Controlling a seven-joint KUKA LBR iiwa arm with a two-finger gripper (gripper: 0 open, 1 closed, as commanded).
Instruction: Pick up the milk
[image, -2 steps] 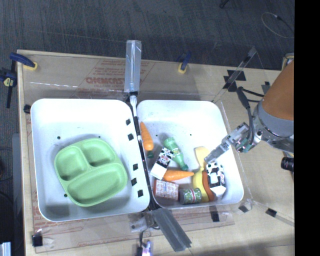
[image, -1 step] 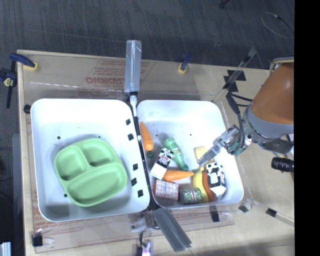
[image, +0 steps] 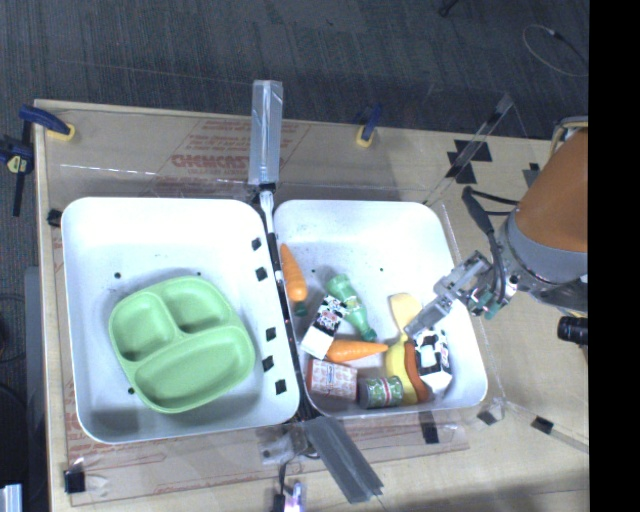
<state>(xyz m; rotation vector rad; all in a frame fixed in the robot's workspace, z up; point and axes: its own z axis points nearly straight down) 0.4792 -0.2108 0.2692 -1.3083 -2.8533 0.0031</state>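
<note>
Dark carpet round the edges, pale wooden bench (image: 540, 180) in the middle, blue clamps (image: 45, 122) pinching its far edge. Red print visible under a clear sheet on the boards.

Over on the left, a shallow white left-hand bin (image: 80, 300), carrying a green plastic divided plate (image: 180, 345) and little else. Down the middle seam, a grey taped post (image: 266, 130) at the far end.

On to the white right-hand bin (image: 380, 225), and crowded it is: an orange carrot (image: 292, 275) along the left wall, a green bottle (image: 350, 305), a second carrot (image: 352, 351) lying across, a brownish packet (image: 332, 378), a green-labelled tin (image: 380, 392), a pale yellow wedge (image: 403, 308).

Now the prize: black-and-white cow-patterned milk carton (image: 432, 362), tucked against the right wall near the front corner, touching a yellow piece (image: 398, 358) beside it. Just above it, the grey two-finger gripper (image: 428, 316), reaching in at a slant from the right. Released or clenched? Cannot tell from here. Nothing seen held.

Trouble ahead, by judgement: carton hemmed between wall and neighbours, so a risk of jamming on the rim or nipping the yellow piece instead. Also a lookalike black-and-white small carton (image: 328, 318) mid-bin, easy to mistake for the target.
</note>
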